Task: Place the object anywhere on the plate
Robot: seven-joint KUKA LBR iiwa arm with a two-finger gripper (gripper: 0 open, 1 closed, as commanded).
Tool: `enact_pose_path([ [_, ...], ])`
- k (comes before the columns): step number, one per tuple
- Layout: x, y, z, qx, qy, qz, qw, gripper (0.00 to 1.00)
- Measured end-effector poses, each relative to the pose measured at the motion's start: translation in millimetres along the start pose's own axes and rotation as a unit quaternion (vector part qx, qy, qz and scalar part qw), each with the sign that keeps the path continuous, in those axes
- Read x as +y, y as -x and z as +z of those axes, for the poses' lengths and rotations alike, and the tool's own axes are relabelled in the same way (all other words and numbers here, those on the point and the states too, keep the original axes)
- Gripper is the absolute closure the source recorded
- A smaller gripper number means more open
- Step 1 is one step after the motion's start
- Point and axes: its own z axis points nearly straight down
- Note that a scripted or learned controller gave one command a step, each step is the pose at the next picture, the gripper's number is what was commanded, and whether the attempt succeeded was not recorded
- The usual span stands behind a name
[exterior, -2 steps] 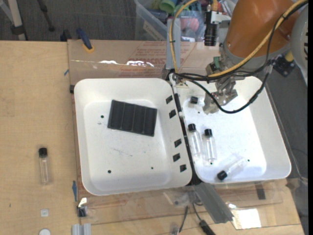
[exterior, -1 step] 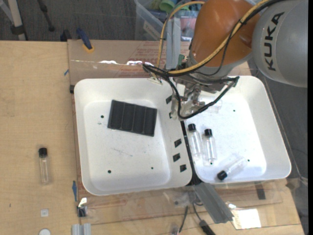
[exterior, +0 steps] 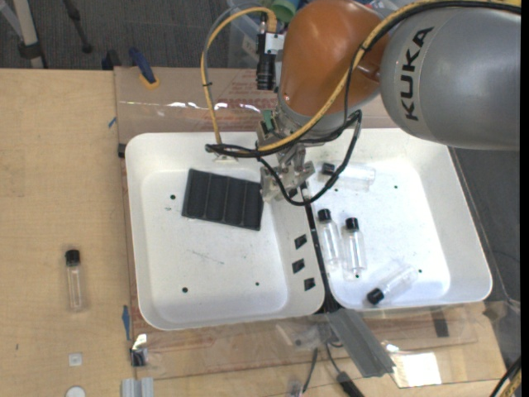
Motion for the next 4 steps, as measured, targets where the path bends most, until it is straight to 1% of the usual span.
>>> enact_pose_path([
  [1,0.7,46.3,33.0,0.001,0.001,0.153,0.9882,1.0],
  [2,23.5,76.5,93.6,0.002,0.001,0.318,0.9482,1.0],
  [3,-31.2,56.5,102.7,0.002,0.002,0.662,0.7499,1.0],
  [4,-38.0,102.7,62.2,0.001,-0.002,0.763,0.6465,1.0],
])
